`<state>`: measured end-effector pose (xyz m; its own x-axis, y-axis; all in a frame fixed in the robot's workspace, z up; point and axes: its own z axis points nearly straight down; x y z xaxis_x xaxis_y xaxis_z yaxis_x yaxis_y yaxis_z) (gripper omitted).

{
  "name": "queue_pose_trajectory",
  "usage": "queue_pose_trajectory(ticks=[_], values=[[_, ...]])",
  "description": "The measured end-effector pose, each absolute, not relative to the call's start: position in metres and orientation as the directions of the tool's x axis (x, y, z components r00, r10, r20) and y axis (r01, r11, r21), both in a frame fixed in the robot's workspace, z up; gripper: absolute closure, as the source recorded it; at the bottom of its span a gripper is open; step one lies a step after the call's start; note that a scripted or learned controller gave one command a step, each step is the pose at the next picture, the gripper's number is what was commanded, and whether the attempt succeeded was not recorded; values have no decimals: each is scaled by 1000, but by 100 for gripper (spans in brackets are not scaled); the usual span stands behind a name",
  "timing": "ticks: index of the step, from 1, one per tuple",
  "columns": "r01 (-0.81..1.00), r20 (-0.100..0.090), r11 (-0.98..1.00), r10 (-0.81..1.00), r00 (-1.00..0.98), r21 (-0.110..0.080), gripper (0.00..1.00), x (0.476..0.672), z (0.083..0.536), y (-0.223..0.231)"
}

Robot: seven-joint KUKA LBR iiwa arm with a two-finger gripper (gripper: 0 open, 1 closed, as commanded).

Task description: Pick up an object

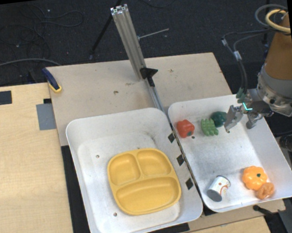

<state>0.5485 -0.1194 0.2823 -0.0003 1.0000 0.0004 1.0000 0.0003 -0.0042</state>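
Observation:
In the right bin (231, 153) lie a red toy (184, 128), a light green studded toy (209, 127) and a dark green round toy (219, 118) along the far side. A white and grey cup (218, 188) lies on its side near the front. An orange pumpkin-like toy (254, 177) sits at the front right with a smaller orange piece (265, 192) beside it. My gripper (240, 118) hangs over the bin's far right part, just right of the dark green toy. Its fingers stand apart with nothing between them.
The left bin (86, 148) holds a yellow divided plate (143, 181). An aluminium post (129, 41) rises behind the bins. A blue and yellow tool (52, 80) lies at the bench's far left corner. Black clips (179, 159) join the bins.

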Motion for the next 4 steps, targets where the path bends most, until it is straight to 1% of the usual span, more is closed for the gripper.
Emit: queue_pose_trajectory(ticks=[1,2,3,4], values=[[1000,0,0,1000,0,-1,0,549,284,-119],[1000,1,0,1000,0,-8,0,554,221,-118],[1000,1,-1,1000,1,-8,0,557,177,-117],[1000,1,-1,1000,1,-8,0,563,129,-120]])
